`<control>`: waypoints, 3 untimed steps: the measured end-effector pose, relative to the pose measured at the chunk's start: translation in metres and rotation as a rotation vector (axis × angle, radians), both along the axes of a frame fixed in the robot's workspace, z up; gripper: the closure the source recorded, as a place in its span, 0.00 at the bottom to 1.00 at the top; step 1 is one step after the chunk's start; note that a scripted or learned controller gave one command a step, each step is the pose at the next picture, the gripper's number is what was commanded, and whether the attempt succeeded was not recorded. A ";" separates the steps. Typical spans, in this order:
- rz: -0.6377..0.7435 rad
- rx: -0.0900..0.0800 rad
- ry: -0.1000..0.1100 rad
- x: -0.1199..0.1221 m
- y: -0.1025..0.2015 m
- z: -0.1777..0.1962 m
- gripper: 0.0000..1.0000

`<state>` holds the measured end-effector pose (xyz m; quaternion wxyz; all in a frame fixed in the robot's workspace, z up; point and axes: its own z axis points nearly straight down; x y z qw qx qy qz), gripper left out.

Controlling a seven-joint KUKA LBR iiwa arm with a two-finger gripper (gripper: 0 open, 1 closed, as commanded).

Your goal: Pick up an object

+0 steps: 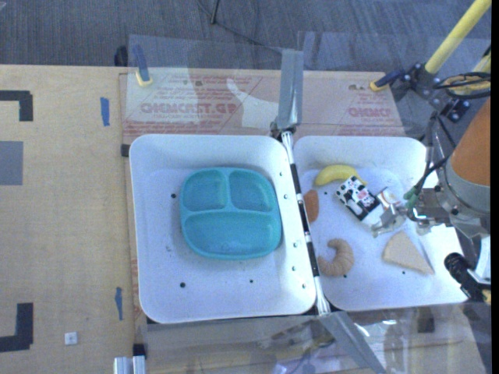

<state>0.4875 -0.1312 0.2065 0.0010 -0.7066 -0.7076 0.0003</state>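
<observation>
Croissant [337, 257] nearest; arm reaches from right, tool [387, 215] low beside patterned box [358, 197], opening indiscernible.

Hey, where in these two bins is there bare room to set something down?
Left bin: a bare band all around the teal divided plate, widest along the front. Right bin: the front strip below the croissant and cheese wedge. Crowded around the banana, the black-and-white box and the gripper.

A robotics lab: taped bench [62, 209], white bins [148, 209], loose cables [226, 6].
</observation>
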 end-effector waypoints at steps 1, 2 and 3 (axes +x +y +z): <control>-0.087 -0.001 -0.003 0.078 0.044 -0.021 0.00; -0.077 -0.001 -0.003 0.112 0.024 -0.106 0.00; -0.057 -0.002 -0.012 0.101 0.017 -0.117 0.00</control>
